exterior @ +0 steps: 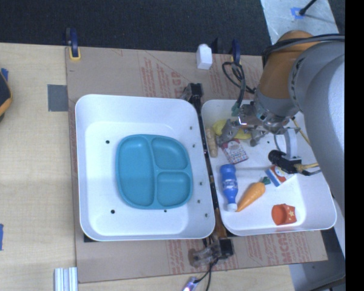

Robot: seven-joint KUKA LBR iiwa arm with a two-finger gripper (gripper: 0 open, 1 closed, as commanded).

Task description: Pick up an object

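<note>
Since we go from large to small, we begin with the wooden desk [30, 180], then the left shallow white bin [91, 214] with its blue divided plastic plate [155, 170]. Our grey arm with the orange band [303, 65] holds the pincer [242, 129] low in the right white bin [315, 220]; we cannot tell its state. The blue bottle [229, 185], orange toy carrot [251, 196] and small red block [283, 214] lie loose, so we judge nothing is lifted yet.

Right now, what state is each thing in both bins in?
Gripper: low over the right bin's far end.
Blue bottle: lying on its side.
Carrot: lying flat, beside the bottle.
Orange cup: tipped over, near corner.
Blue divided plate: flat in the left bin.
</note>
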